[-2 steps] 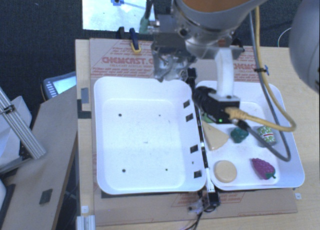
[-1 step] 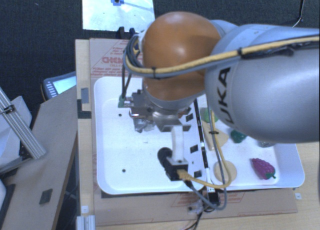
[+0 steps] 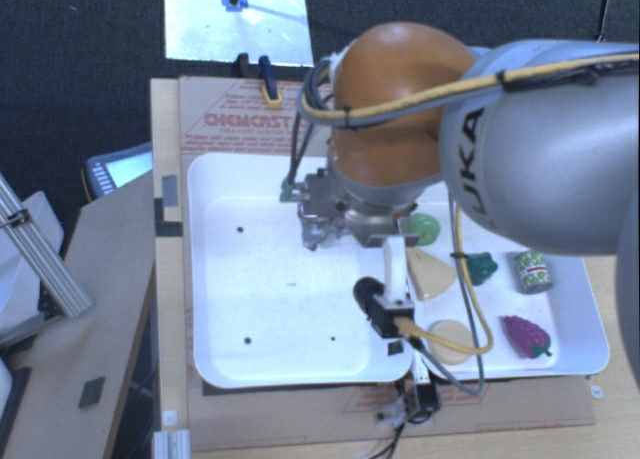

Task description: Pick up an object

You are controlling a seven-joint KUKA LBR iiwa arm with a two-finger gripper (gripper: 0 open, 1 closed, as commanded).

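White shallow plastic bin (image 3: pixel 250 277), centre. On the right: bright green round ball (image 3: pixel 427 230), pale yellow wedge (image 3: pixel 436 275), dark green small toy (image 3: pixel 484 267), green-and-white patterned can (image 3: pixel 532 272), and lower right, purple toy grape bunch (image 3: pixel 524 334), green-tipped.

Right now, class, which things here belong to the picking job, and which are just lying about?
Job: gripper; purple grapes; yellow wedge; round green item; patterned can.
Lying about: cardboard sheet; clamp; shiny panel.
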